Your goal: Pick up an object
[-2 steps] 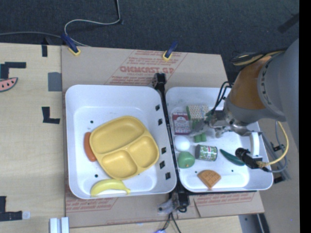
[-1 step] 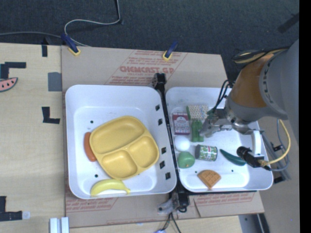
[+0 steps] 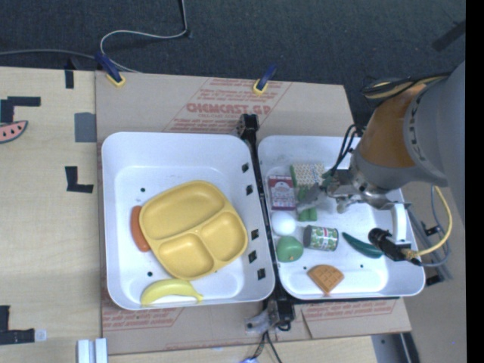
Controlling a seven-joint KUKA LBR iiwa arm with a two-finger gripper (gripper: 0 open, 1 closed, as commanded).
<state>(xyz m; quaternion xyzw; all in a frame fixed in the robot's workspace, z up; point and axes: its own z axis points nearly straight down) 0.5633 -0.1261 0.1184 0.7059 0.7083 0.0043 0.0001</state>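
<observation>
Currently the fingers [image 3: 327, 185], state unclear, hover beside the can [image 3: 321, 238] lying left-right.

Small can [image 3: 321, 237]: green-and-white label, lying on its side, centre of right bin [image 3: 408, 282], beside green apple [image 3: 288, 248].

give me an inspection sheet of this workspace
surface: two white bins, left bin and right bin, on cardboard over a wood bench
job's things: right bin holds a red carton, white ball, green ball, can, waffle, green pepper
clutter: left bin holds a yellow tray, banana, an orange item under the tray
grippers: claw low in the right bin, grip hidden
cables: cable behind the bench
surroundings: dark floor
</observation>
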